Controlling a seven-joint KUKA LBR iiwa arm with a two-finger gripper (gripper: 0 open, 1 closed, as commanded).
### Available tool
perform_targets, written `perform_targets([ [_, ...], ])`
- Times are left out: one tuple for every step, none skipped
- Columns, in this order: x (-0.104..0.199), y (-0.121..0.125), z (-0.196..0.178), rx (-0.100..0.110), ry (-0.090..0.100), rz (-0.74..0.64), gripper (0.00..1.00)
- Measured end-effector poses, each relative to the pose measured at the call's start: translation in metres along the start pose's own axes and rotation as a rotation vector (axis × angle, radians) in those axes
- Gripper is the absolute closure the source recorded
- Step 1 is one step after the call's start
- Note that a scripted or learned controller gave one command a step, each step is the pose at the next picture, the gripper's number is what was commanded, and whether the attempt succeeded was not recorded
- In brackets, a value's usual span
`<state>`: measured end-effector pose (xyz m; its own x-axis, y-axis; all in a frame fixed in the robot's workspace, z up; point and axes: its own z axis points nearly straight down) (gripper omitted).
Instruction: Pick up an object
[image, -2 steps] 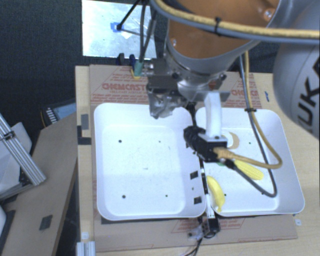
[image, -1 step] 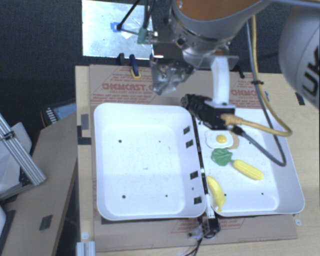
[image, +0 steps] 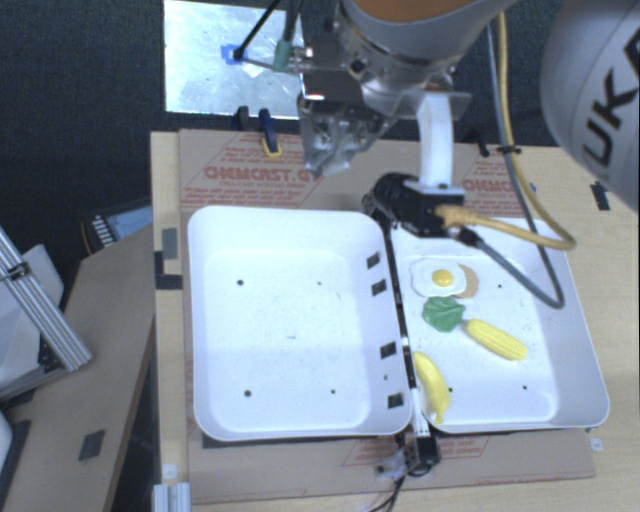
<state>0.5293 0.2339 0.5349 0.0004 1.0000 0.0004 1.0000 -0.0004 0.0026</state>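
My gripper (image: 335, 150) hangs beyond the bins' far edge, grip state unclear; fried egg (image: 441, 279), corn (image: 496, 339), banana (image: 432, 385) lie in the right bin (image: 560, 390)

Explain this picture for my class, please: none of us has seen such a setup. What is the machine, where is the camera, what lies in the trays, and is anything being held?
The single camera sits fixed above a bench and looks down at a slant. The big grey shape at the top, with an orange band, is a robot arm reaching in from the right. Its gripper, a two-finger claw for picking things up, hangs above the bench's far edge, behind the trays; I see nothing between its fingers.

Two shallow white trays lie side by side. The right tray holds four toy foods: a fried egg, a green leafy piece, a corn cob and a banana by the divider. The left tray shows just small dark dots.
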Motion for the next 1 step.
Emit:
perform_targets([
  [-0.0112, -0.036, 0.1457, 0.017, -0.007, 0.0, 1.0],
])
